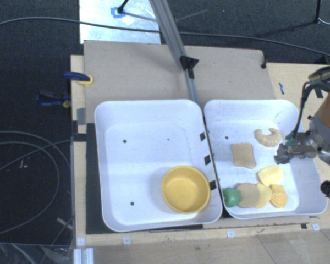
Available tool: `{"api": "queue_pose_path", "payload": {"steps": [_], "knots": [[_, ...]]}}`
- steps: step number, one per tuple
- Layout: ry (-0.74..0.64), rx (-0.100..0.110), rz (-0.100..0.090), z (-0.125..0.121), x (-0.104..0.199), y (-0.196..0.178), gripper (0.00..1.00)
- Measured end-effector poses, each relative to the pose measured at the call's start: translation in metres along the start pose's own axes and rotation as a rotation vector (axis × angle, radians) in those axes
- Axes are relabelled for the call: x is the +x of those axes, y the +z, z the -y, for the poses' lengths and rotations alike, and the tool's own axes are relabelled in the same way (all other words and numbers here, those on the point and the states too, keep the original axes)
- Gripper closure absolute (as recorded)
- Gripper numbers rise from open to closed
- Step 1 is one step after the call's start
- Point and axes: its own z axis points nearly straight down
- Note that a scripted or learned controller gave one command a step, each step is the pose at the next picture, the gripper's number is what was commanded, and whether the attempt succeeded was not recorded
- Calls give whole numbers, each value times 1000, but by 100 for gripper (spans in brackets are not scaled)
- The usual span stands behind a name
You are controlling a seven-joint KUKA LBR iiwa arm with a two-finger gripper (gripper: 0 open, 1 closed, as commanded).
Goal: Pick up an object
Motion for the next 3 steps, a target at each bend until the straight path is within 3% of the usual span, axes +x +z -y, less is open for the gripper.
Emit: {"api": "queue_pose_path", "payload": {"steps": [1, 3], "knots": [[0, 3, -1, -2, 0, -27, 100], [-6, 6, -4, -34, 88, -19, 100]]}}
